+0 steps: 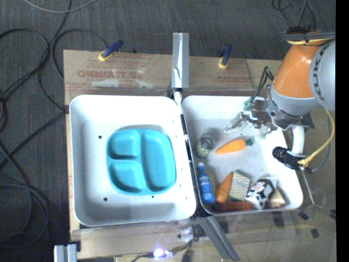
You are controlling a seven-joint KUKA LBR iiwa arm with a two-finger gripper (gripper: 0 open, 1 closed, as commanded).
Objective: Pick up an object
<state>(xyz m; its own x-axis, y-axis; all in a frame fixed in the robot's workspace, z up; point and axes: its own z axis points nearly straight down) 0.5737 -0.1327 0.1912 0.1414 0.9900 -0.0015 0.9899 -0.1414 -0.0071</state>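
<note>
Brown cardboard backs your 2 shallow white bins. Your metal two-finger gripper (244, 121) hangs over the right bin (218, 111), fingers spread apart, nothing between them. Just below it lies the orange toy carrot (231, 146), with bare floor toward the far wall. The left bin (87, 113) carries 1 blue divided plastic tray (142, 160).

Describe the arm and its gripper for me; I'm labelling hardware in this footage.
The arm is grey with a broad orange band and dark lettering on its grey shell. The gripper is thin bare metal on a dark wrist block. A black cylindrical part hangs below the wrist, with a yellow cable looping out from it.
</note>
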